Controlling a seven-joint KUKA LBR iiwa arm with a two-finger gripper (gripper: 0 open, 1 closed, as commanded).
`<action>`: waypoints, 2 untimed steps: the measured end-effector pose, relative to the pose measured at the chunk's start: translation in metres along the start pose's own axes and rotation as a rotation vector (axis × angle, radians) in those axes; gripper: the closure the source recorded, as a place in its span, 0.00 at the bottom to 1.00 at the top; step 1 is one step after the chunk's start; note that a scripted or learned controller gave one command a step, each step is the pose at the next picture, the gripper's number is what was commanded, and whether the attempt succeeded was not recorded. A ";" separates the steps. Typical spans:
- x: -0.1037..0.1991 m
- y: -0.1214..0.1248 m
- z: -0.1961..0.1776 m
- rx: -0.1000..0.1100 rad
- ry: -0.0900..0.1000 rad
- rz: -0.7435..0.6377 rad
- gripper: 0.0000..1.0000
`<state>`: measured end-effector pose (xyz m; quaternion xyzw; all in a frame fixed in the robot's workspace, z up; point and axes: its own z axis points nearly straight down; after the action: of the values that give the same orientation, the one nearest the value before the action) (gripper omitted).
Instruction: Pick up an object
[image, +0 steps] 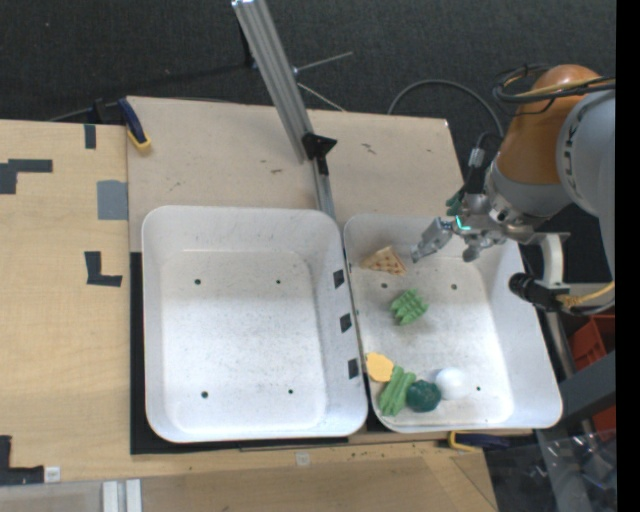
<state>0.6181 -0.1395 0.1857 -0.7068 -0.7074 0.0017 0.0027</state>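
Note:
My gripper (447, 246) hangs over the back of the right bin (520, 340), its two fingers spread apart with nothing between them. A tan wedge-shaped piece (384, 262) lies just left of the fingers, near the bin's back left corner. A light green ridged piece (408, 306) rests in the middle of the bin. Along the front edge lie a yellow piece (379, 367), a green elongated piece (396, 390), a dark green round piece (424, 396) and a white ball (451, 380).
The left bin (160, 330) stands beside the right one, with a raised divider between them. A slanted metal pole (285, 90) comes down behind the bins. The arm's grey body and orange band fill the upper right.

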 end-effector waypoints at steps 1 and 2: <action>0.000 0.001 -0.003 -0.005 -0.001 -0.001 0.00; 0.006 -0.002 0.061 0.002 -0.001 -0.001 0.00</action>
<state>0.6160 -0.1334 0.1247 -0.7064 -0.7078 0.0027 0.0029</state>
